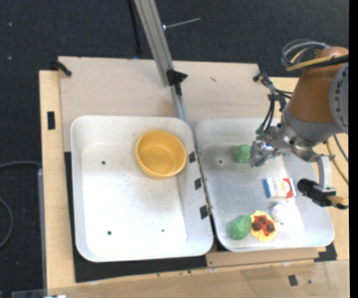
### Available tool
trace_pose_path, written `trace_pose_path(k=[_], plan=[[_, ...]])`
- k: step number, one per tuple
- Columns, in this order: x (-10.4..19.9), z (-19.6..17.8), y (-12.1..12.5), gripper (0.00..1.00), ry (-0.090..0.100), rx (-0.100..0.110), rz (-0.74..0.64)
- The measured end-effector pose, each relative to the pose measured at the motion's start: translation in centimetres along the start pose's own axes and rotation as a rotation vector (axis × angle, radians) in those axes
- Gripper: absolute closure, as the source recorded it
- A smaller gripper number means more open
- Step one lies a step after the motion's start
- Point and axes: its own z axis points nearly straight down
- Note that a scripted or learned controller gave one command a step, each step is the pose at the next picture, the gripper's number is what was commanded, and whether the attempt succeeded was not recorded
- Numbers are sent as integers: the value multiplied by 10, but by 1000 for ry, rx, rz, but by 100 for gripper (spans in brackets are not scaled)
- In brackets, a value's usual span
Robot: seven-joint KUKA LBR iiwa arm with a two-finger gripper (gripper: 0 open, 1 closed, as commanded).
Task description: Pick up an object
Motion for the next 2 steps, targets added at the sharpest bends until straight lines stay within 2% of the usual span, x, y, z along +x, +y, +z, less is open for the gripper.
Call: trace_pose_path(k=[2], plan=[[4,-85,8,100,0,2,-5]])
